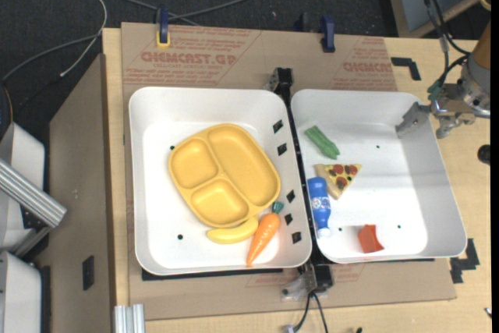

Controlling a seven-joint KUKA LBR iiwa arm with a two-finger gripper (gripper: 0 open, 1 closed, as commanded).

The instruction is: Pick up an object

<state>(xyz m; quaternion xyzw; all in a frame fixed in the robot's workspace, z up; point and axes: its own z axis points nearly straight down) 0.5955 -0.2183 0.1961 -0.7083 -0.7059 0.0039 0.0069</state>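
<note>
Camera view is showing the gripper (423, 118) sitting at the far right rim of the right bin (437, 191), up near its back corner, holding nothing; from this angle I cannot tell how the jaws are standing.

No target is named, so I'm judging by reach. Everything pickable in the right bin is lying to the gripper's left and nearer the camera. Green pea pod (321, 141) is looking like the closest candidate: it's lying near the bin's back-left area, long axis running diagonally from back-left to front-right, clear floor all round it. Pizza slice (340, 176) is lying just in front of it, apart from it. Blue bottle (317, 204) is lying along the left wall with its cap toward the camera, and that wall is crowding one side of a grasp. Red block (369, 239) is sitting near the front rim, well apart from the rest.

Left bin (148, 168) is holding the yellow divided plate (224, 173), with a banana (231, 232) and carrot (263, 237) touching each other at the plate's front edge. Those are sitting furthest from the arm, across the centre divider.

Nothing is standing between gripper and pea pod.
</note>
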